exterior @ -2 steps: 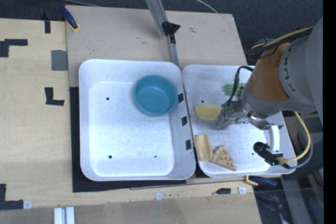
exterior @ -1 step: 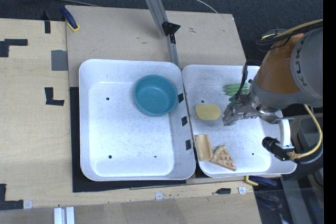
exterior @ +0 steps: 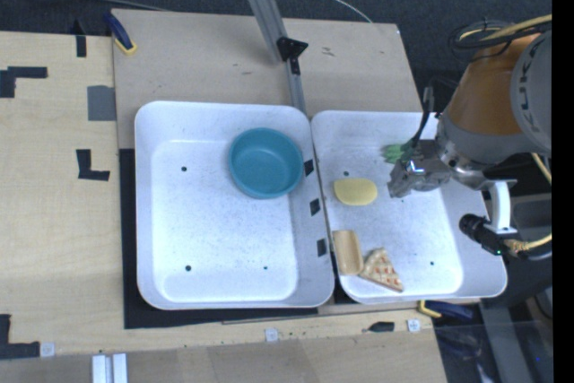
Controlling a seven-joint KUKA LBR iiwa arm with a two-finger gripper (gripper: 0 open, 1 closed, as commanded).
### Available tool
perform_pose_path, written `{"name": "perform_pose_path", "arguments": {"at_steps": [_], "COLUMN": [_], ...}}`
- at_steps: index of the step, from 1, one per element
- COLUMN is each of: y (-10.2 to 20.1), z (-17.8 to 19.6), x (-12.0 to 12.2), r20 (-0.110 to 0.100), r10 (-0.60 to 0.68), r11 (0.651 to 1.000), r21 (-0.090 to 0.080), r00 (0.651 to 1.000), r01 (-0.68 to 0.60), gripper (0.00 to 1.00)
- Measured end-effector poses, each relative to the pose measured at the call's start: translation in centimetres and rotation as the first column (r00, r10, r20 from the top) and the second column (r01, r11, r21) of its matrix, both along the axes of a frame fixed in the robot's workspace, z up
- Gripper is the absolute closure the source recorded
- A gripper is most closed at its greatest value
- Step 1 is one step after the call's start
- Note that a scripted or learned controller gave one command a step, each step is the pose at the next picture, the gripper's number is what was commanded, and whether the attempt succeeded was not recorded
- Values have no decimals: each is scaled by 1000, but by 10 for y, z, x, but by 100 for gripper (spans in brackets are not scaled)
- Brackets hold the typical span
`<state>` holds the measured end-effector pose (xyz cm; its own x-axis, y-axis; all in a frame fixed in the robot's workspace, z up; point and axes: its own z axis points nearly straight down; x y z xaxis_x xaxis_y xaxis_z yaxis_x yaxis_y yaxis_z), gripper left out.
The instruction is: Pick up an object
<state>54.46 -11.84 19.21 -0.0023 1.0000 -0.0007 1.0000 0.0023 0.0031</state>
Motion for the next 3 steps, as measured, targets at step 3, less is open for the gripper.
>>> {"name": "perform_pose_path", "arguments": {"at_steps": [3], "y": [123], "z": [52], "x": [-11], "r20": [-6], "r10": [5], "r11": [1000], "r21": [2], "r00": [1000], "r01": [-5], "gripper": [100]}}
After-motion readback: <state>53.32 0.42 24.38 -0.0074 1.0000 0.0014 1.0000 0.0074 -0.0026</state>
